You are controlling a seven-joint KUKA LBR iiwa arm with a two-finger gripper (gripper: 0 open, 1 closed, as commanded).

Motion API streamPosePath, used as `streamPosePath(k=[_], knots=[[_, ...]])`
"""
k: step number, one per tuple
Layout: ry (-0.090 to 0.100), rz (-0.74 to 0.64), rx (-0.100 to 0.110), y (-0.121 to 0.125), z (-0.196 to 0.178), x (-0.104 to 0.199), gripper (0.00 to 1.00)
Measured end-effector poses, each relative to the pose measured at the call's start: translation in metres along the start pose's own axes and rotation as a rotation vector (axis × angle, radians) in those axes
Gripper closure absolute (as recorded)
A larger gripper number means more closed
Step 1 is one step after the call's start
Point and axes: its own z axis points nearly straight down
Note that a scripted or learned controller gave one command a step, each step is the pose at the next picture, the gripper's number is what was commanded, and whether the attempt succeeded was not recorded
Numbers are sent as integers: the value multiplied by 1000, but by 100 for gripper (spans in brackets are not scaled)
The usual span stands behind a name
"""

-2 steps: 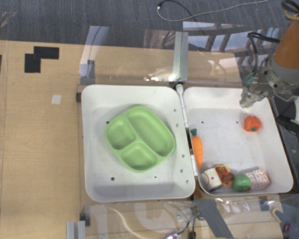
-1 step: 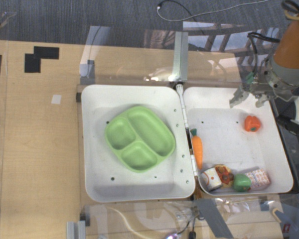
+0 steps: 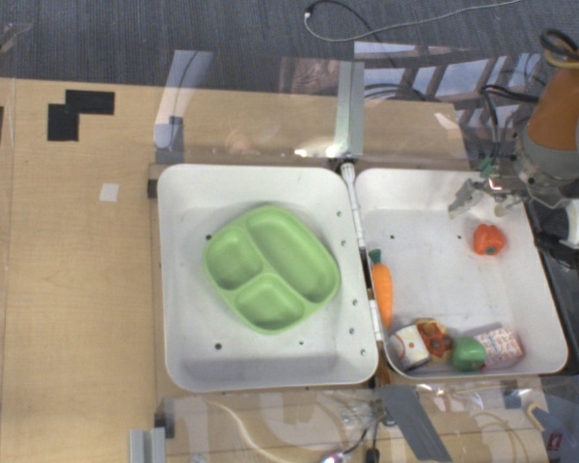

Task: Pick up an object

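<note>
My arm (image 3: 560,114) enters at the upper right of the frame, grey with an orange band. My gripper (image 3: 484,197) hangs over the top part of the right bin (image 3: 415,210). My fingers (image 3: 463,201) are spread apart and there is nothing between them.

Just below the gripper, at the right of the frame, a small red-orange pepper (image 3: 489,240) lies on the bin floor, apart from the fingers. A carrot (image 3: 382,292) lies along the left wall of the same bin, near the middle of the frame. At the bottom of this bin a small can (image 3: 412,345), a red and yellow packet (image 3: 434,336), a green piece (image 3: 468,354) and a patterned box (image 3: 502,345) lie close together.

In the left bin (image 3: 193,258) a green plate (image 3: 270,268) with three compartments lies flat. The worktop (image 3: 68,258) is light wood
</note>
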Motion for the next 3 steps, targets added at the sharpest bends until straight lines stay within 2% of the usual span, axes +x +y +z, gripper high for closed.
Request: streamPosePath(k=[1,3], knots=[[-1,-14,-4,-6,39,1,0],[0,-23,-6,-66,37,3,0]])
